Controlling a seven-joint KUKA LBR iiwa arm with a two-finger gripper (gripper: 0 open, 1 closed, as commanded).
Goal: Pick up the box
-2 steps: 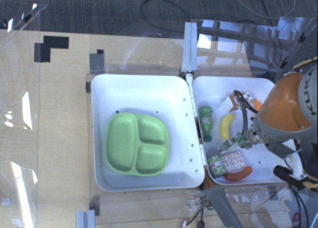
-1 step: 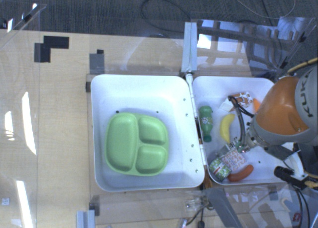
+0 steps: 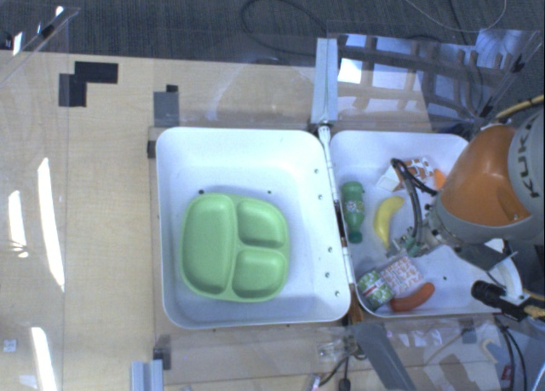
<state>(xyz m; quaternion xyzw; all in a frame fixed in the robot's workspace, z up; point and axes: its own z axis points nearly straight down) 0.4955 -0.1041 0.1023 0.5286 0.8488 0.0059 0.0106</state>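
"KUKA" partly readable on arm point(image 3: 521, 178).

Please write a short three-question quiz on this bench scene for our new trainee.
1. True or false: the green divided tray lies in the left bin.
2. What lies nearest the box in the right bin? A) banana B) sausage C) green bottle
3. Fill in: the arm hangs over the ____ bin.

Key: 1 true; 2 B; 3 right.
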